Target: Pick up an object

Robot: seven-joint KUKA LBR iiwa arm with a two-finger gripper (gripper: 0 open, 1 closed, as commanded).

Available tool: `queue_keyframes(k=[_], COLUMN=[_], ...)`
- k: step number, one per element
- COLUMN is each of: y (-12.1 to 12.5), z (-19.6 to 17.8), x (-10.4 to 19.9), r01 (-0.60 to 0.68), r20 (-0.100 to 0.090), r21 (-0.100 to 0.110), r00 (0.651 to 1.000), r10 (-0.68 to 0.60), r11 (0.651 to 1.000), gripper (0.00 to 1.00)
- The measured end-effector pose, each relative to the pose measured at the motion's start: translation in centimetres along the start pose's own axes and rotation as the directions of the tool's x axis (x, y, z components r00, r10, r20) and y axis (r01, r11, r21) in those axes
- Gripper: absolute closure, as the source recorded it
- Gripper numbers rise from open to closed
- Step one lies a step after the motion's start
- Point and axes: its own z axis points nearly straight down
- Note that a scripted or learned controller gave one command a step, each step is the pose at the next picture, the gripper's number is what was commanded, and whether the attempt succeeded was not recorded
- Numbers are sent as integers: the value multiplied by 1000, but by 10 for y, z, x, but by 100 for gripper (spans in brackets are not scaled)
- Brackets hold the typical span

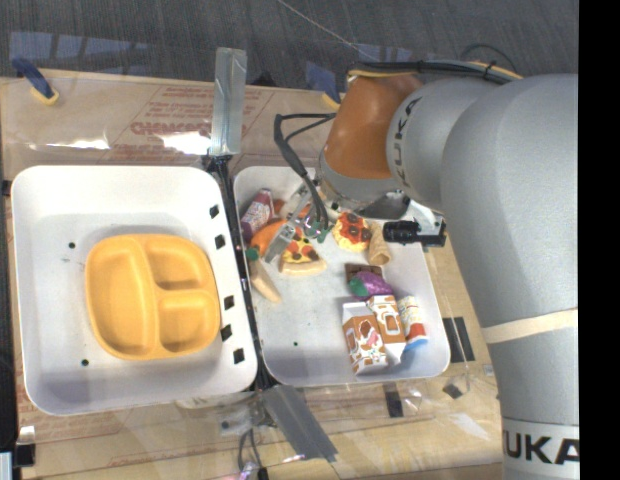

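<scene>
Camera view: hand low in the crowded right bin; how wide it stands, I cannot tell. Pizza slice lies just below it, carrot beside; crowding could spoil the grasp.

The arm hides the right bin's far right corner. Toys crowded under the gripper are too small to identify.

Robot lab: KUKA arm over 2 taped-down bins of toys.
</scene>
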Motion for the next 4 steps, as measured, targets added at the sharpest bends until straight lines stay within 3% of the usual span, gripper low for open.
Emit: queue_keyframes(k=[1, 2, 3, 4], y=[2, -15, -12, 17], z=[-19, -132, -141, -179], x=[-6, -24, -23, -12], r01=[7, -89, -80, -128], r20=[21, 2, 1, -1], r21=[-6, 0, 1, 1], r00=[1000, 996, 997, 992], r10=[-7, 89, 80, 128], r11=[1000, 996, 997, 992], gripper=[100, 100, 100, 100])
